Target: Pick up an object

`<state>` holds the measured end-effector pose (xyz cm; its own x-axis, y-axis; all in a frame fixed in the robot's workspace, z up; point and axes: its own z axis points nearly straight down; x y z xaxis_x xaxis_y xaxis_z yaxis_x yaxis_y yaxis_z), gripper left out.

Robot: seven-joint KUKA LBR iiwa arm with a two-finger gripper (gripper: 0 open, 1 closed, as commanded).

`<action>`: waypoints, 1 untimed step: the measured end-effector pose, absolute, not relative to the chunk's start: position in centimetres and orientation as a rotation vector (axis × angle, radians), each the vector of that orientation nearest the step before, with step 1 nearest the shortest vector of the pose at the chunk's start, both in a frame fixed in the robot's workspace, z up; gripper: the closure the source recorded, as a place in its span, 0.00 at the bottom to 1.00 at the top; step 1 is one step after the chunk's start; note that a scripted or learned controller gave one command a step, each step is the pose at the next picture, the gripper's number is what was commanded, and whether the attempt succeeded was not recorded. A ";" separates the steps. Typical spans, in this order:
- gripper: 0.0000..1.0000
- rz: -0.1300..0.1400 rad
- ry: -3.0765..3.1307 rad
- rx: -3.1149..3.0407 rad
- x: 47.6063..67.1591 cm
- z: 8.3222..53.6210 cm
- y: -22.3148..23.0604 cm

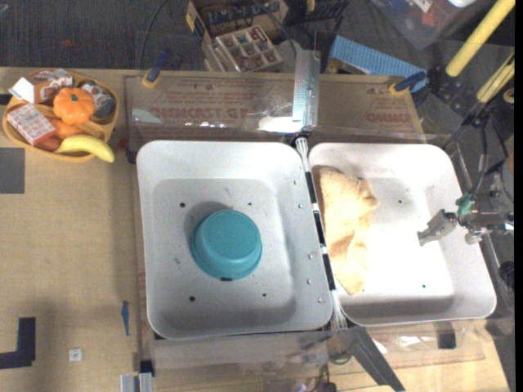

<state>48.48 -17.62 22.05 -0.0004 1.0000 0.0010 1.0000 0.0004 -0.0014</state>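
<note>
Dark carpet floor point(82, 15) out back with crates of clutter point(241, 31), a light wood bench point(57, 251) up front, and a fruit basket point(59, 117) on its left corner.

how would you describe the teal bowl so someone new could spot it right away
Start at the two white bins side by side on the bench and take the left bin. The teal bowl sits upside down near its middle, a round blue-green dome. Its neighbour, in the right bin, is a crumpled beige cloth along the left wall: flat, pale and shapeless.
</note>
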 end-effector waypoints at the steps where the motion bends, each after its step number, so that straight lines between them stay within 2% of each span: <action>1: 0.00 -0.001 -2.051 -2.383 55.2 16.7 -15.3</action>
<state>55.19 -15.27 16.71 0.1487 0.9889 -0.0011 0.9889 -0.1487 0.0022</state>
